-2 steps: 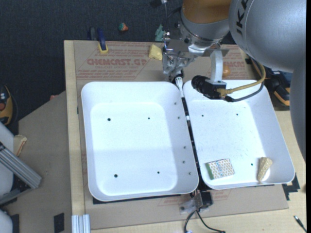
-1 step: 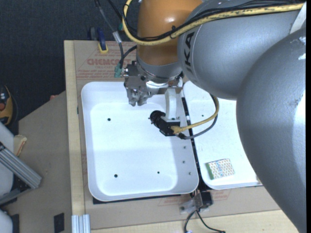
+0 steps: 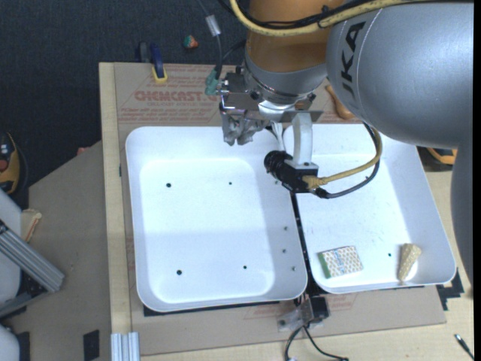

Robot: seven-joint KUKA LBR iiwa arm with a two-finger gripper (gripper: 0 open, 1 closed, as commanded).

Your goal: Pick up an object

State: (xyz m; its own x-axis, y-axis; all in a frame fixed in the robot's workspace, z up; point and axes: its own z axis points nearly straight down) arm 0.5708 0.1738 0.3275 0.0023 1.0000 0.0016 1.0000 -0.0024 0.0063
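Two objects lie in the right bin (image 3: 376, 201), near its front edge: a flat green-and-white patterned pad (image 3: 340, 262) and, to its right by the front right corner, a tan cone-shaped piece (image 3: 408, 262). My gripper (image 3: 240, 131) hangs under the orange-banded wrist (image 3: 289, 21) at the far edge of the left bin (image 3: 203, 224), close to the divider between the bins. It is well away from both objects, which lie toward the front right of it. No object shows at the gripper.
A black connector with a yellow cable (image 3: 293, 173) dangles from the wrist over the divider. The bins rest on a cardboard sheet (image 3: 173, 89) with a blue clamp (image 3: 158, 62) at its far edge. An aluminium rail (image 3: 30, 258) lies at the left.
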